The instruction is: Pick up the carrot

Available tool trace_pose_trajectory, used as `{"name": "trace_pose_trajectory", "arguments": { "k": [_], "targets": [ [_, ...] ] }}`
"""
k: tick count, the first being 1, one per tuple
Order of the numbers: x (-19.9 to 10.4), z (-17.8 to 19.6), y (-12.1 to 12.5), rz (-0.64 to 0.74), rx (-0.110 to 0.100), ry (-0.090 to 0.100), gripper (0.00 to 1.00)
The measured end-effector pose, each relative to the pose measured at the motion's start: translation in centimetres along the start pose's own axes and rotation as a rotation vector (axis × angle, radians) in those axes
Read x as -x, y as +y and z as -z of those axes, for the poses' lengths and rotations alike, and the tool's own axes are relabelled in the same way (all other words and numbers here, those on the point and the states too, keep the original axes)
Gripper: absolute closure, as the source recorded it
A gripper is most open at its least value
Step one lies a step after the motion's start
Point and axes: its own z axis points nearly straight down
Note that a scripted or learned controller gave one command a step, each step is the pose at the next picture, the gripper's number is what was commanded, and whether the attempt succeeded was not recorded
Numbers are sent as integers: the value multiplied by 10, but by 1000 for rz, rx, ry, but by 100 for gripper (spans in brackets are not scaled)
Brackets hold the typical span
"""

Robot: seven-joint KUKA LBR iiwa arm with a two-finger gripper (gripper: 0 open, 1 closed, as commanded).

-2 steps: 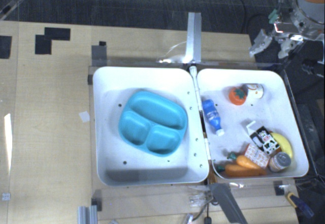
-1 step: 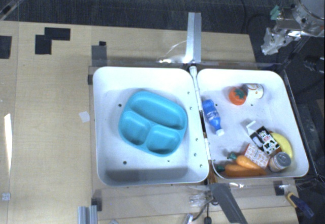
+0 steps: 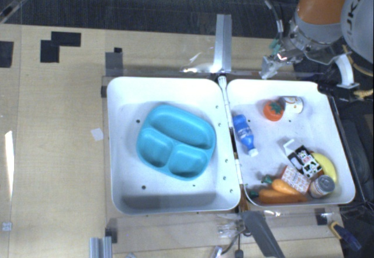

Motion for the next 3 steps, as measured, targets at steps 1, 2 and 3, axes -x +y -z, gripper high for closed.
{"name": "trace_pose_trajectory", "arguments": {
  "k": [1,2,3],
  "targets": [
    [16,-161,-34,62,4,-2,100],
    [-27,-70,10,11,4,-1,100],
    [-42,-71,-54,390,2,-1,100]
  ]
}}
